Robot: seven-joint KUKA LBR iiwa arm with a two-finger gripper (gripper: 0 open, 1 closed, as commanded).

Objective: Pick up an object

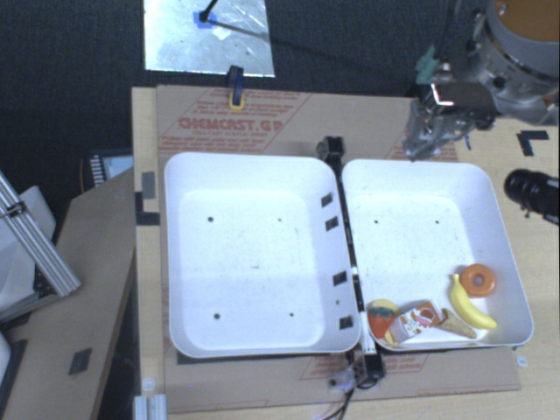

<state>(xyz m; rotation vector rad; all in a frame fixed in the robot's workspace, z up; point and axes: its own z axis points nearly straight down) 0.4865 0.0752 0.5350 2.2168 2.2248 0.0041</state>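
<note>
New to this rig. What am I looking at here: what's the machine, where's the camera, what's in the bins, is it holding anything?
One picture, taken by a fixed camera above the bench, looking down at a slant. The grey machine with the orange band at top right is a robot arm; its end effector hangs over the far edge of the right bin, with nothing visible in its grip. Two shallow white bins sit side by side on a cardboard sheet. The left bin shows just its bare floor. In the right bin's near corner lie a banana, an orange ring like a doughnut, a small orange-red item and a small printed packet. The job is picking one up.
</note>
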